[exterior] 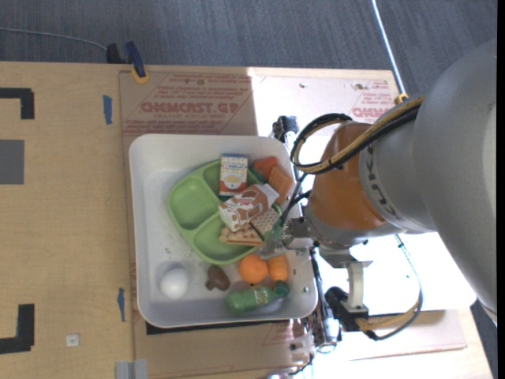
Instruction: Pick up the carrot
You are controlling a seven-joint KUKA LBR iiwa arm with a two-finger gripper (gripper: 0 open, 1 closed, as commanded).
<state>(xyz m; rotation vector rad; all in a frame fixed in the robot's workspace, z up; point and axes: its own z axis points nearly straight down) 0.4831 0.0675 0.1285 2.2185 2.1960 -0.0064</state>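
Over the bin's [146, 212] right side, the arm [442, 148] bends down beside the carrot [276, 178]

We see a white bin [146, 212] holding a light green divided plate [189, 204], a white egg [174, 280], a round orange fruit [253, 269], a dark green bottle [254, 298] and a small brown piece [217, 276]. Beside a white-and-orange carton [233, 173] lies the orange-red carrot [274, 172]. Above them we see the arm [442, 156], grey with an orange band, over a tan table [63, 212] marked with black and blue tape.
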